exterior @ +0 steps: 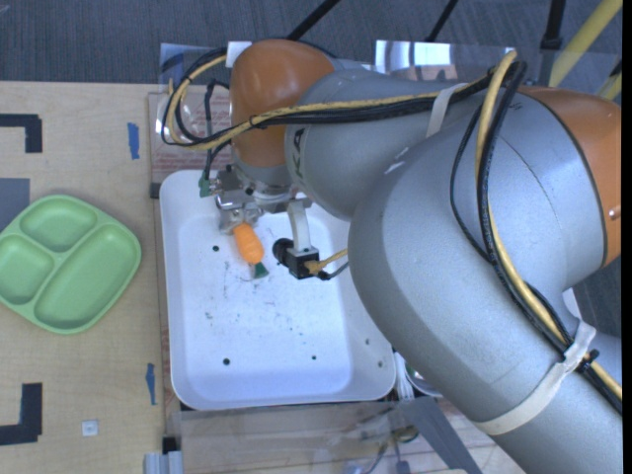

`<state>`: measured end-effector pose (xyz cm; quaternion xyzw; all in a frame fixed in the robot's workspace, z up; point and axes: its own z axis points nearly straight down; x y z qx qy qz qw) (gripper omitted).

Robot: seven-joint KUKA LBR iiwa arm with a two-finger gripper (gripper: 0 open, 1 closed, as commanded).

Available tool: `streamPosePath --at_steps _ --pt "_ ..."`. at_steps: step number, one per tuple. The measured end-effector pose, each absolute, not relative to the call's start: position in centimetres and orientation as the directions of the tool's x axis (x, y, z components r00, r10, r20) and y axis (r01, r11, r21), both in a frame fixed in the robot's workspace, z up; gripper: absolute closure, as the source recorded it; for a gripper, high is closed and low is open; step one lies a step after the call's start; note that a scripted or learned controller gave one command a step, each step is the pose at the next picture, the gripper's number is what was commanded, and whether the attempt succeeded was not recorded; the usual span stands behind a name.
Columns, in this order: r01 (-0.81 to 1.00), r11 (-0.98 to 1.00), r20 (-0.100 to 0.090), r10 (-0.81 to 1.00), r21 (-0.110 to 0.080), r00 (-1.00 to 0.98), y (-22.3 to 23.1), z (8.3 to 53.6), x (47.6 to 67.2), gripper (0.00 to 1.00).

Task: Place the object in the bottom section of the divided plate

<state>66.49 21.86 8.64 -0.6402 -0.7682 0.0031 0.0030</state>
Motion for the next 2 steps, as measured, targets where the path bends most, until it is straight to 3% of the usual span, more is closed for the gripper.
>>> streamPosePath --at_steps 1,2 --pt "0.983 0.182 -0.001 0.983 -0.006 -0.182 21.9 9.7 66.6 1.0" --pt "0.868 0.497 0.0 0.868 0.004 -0.497 22.0 8.8 64.7 1.0"
